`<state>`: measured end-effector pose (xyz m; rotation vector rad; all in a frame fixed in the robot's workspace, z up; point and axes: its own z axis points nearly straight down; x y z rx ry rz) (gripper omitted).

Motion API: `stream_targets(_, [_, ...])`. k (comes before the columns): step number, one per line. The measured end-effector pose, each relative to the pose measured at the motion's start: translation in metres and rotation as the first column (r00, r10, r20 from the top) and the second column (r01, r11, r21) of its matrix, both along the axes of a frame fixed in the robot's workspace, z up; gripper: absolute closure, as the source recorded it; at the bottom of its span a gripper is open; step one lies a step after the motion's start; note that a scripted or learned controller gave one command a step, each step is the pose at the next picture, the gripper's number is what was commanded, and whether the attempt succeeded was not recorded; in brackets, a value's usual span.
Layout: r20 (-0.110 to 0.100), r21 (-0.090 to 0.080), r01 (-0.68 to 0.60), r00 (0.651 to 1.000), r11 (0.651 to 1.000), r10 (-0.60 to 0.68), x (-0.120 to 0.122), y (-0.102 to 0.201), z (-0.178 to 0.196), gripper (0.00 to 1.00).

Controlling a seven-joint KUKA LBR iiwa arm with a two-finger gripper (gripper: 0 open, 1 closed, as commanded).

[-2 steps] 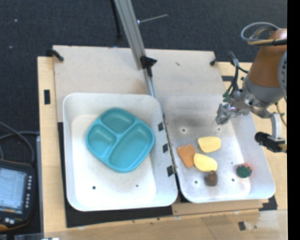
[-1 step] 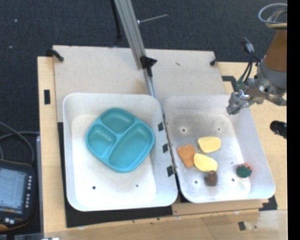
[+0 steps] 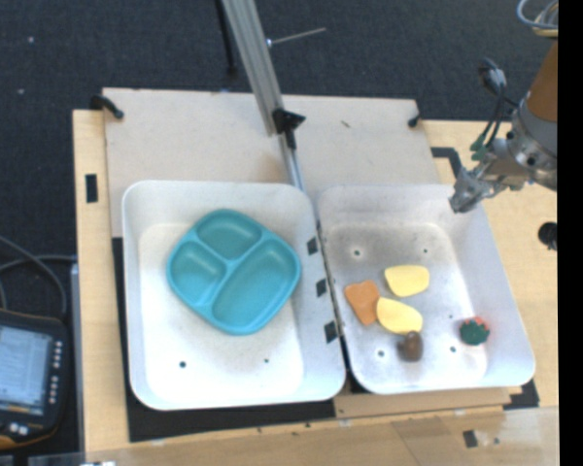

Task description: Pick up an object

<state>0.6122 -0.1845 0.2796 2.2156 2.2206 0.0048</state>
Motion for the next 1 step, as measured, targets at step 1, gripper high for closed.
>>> stream_targets(1, [-0.002, 0.002, -0.004, 1.000, 1.000, 0.004, -0.0125, 0.0507, 0.0049, 1.00])
